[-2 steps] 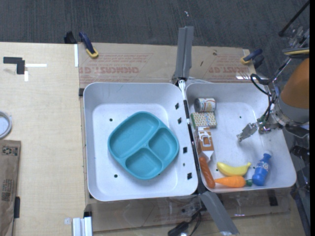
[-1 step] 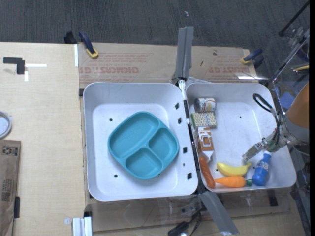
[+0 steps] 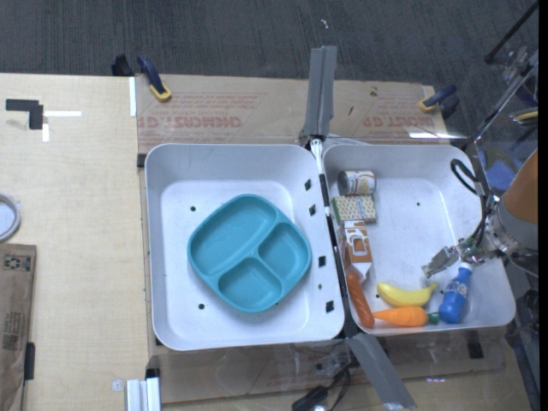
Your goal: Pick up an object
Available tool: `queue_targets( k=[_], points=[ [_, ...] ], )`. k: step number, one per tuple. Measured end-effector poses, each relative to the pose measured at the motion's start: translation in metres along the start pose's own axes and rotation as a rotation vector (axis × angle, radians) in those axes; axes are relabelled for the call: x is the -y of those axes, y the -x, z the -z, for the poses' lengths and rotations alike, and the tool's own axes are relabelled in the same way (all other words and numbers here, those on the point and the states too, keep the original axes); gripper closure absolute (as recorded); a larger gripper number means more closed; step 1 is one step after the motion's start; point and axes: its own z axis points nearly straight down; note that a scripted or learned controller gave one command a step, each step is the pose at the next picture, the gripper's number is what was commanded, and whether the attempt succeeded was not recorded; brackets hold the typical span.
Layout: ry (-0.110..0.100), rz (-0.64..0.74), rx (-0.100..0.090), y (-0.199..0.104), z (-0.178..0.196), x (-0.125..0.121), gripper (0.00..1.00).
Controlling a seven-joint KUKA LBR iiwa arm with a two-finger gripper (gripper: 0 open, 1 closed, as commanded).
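A divided plate (image 3: 249,253) is lying in the left bin (image 3: 163,229); a can (image 3: 357,181), banana (image 3: 406,294), carrot (image 3: 399,317) and bottle (image 3: 455,296) are sitting in the right bin (image 3: 428,165).

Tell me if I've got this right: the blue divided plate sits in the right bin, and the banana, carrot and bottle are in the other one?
Not quite. The camera view shows the blue divided plate in the left bin. The banana, carrot and bottle lie together in the right bin.
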Motion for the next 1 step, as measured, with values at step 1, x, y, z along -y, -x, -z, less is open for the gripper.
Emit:
queue_targets(
  k=[1],
  points=[
    [-0.003,0.12,0.006,-0.0614,-0.0087,-0.0059,0.0]
  ],
)
